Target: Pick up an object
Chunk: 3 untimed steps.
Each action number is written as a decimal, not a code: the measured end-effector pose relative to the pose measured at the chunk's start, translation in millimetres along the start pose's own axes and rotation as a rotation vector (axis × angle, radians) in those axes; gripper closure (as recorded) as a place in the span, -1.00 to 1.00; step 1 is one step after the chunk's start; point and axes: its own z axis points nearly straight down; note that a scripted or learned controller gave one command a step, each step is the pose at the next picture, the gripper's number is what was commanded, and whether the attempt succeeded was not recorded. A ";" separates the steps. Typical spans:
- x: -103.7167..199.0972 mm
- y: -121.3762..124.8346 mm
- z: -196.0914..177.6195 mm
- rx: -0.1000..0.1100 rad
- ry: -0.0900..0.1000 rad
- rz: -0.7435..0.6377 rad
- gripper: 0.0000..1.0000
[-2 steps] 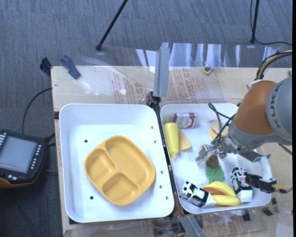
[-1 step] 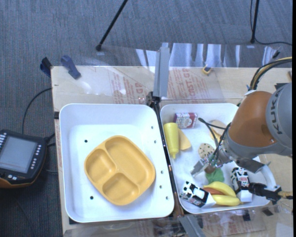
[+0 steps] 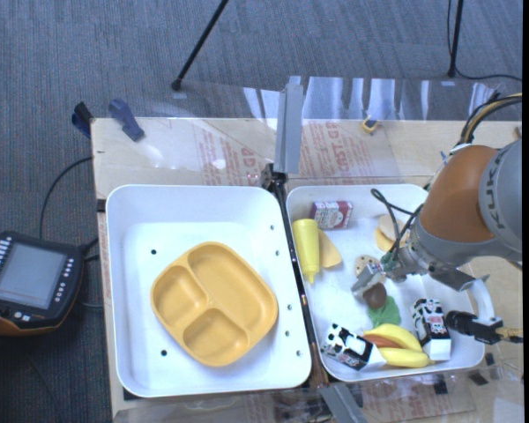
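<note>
My gripper (image 3: 373, 282) hangs low over the middle of the right bin (image 3: 353, 192), reaching in from the right. Directly under its tip lies a small brown rounded thing (image 3: 375, 297), touching a green piece (image 3: 388, 312). A chocolate-chip cookie (image 3: 364, 263) is just left of the tip. A yellow bottle (image 3: 306, 245) with a yellow wedge (image 3: 330, 254) beside it lies along the bin's left wall. A red and white small carton (image 3: 331, 213) sits at the back. At the front are a banana (image 3: 398, 345) and two cow-patterned cartons (image 3: 348, 346) (image 3: 431, 317).
The left bin (image 3: 141, 227) holds a yellow divided plate (image 3: 213, 302). A tan bun-like piece (image 3: 388, 229) shows behind the arm in the right bin. A teach pendant (image 3: 26, 280) lies on the floor to the left.
</note>
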 end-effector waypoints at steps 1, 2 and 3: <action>0.4 0.1 -8.0 0.003 0.003 0.002 1.00; 0.5 0.0 -7.7 0.003 0.003 0.003 -1.00; -23.6 -34.7 -0.5 -0.001 0.000 -0.088 -1.00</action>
